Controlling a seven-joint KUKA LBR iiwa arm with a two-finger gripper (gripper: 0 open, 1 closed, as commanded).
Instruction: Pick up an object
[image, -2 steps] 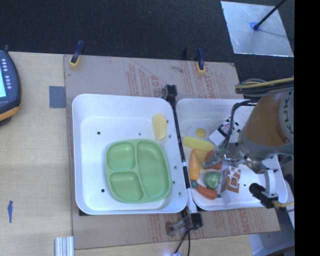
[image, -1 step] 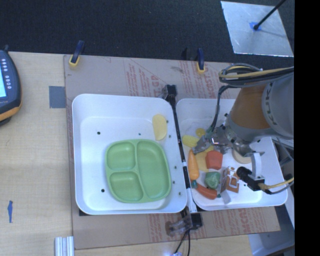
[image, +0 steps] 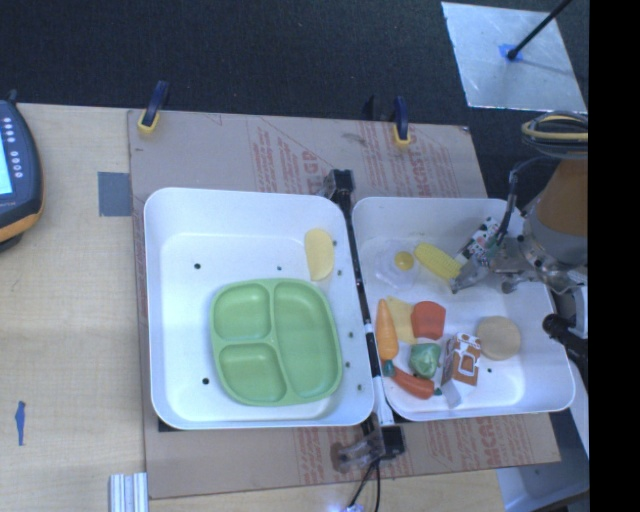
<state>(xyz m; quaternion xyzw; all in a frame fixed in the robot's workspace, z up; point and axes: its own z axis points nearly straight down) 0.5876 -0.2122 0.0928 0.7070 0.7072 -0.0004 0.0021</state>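
Figure: overhead slanted view of the two bins. The candidate objects lie in the right bin (image: 560, 400): a yellow corn-shaped piece (image: 437, 261) and a small yellow round piece (image: 403, 261) toward the back, an orange carrot-like piece (image: 386, 330) along the left wall, a pale yellow block (image: 403, 318) just beside it, a red cup-shaped piece (image: 428, 319) touching that block, a green round piece (image: 425, 359) in front, a red-orange piece (image: 412, 384) near the front wall, a brown-and-white patterned piece (image: 463, 360) and a tan round disc (image: 498, 338) to its right. My fingers (image: 470, 275) sit low over the back of this bin, just right of the corn-shaped piece, their tips pointing toward it; nothing lies between them, and I cannot tell how far apart they stand. My arm (image: 562, 200) enters from the right. The left bin (image: 160, 300) holds a green divided plate (image: 276, 340) and a pale yellow piece (image: 319, 253) near its right wall. Both bins rest on a cardboard sheet (image: 250, 150) clamped to the wooden surface (image: 60, 350), with a handheld control pendant (image: 15, 170) at the far left edge
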